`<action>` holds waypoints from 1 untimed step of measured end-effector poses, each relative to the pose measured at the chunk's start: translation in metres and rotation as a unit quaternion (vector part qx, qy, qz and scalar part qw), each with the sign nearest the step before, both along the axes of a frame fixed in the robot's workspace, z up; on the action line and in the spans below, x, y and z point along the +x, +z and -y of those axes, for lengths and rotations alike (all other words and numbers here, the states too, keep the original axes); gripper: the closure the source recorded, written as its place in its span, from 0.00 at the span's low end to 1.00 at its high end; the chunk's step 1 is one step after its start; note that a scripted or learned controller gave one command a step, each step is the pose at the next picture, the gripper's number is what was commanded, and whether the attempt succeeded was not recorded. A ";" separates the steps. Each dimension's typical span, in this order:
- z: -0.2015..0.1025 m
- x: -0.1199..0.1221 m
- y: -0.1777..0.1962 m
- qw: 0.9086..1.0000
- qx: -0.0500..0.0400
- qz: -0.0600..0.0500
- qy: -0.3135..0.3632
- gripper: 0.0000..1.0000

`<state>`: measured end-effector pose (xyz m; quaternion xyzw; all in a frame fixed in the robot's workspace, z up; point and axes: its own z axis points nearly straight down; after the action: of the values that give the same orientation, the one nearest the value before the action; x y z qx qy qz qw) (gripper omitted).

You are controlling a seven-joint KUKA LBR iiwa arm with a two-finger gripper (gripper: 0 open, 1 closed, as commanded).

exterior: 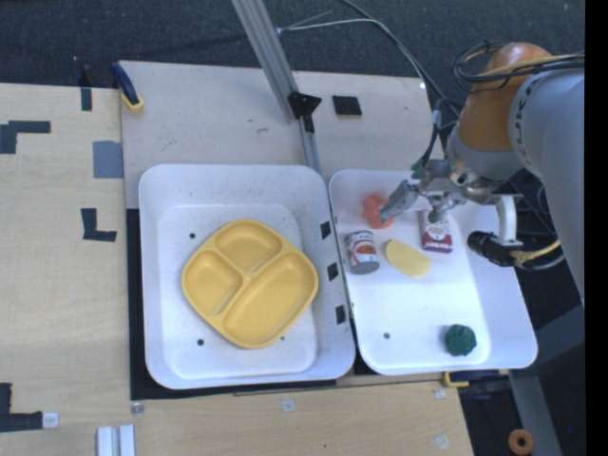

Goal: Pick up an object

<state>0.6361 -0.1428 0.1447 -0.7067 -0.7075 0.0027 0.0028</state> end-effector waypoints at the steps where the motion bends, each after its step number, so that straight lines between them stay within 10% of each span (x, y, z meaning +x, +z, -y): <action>1: 0.002 -0.007 -0.059 1.000 0.000 0.004 0.000 0.00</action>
<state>0.6296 -0.1447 0.0862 -0.7065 -0.7077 -0.0001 -0.0003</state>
